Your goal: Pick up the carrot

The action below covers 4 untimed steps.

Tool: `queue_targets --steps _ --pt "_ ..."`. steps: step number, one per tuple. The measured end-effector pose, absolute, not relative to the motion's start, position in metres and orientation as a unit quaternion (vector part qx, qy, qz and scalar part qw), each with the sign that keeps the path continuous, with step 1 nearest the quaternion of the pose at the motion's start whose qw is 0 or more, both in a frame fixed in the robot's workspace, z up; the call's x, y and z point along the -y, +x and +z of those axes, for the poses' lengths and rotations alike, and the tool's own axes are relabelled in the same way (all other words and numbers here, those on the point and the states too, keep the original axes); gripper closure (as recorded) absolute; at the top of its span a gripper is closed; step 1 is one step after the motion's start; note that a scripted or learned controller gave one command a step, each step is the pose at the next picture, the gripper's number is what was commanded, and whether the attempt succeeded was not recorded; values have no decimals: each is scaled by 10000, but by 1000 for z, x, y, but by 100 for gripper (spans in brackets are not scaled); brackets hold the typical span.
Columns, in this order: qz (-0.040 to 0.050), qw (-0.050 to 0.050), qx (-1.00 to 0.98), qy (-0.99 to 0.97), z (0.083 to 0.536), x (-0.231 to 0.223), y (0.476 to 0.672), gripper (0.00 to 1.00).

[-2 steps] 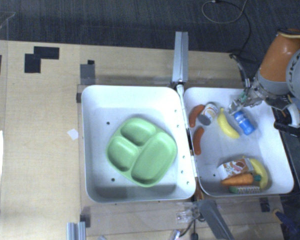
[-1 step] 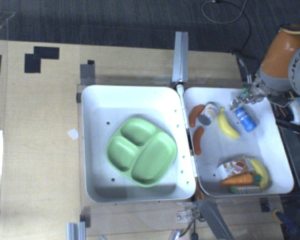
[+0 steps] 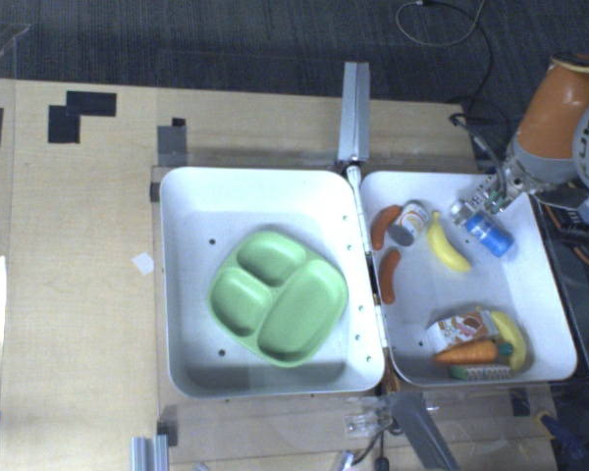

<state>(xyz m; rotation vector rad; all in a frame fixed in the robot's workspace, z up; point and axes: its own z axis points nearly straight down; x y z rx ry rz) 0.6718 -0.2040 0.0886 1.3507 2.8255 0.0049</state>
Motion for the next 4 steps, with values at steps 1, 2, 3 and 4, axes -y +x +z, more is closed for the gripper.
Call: queue_targets --steps 1,2,3,4 --pt "16 51 -8568 5156 182 205 651 100" --pt "31 94 -8577 5141 195 204 654 100" --pt "19 40 -8133 5818 87 205 633 100" --pt "15 39 -7815 6239 208 206 557 100"
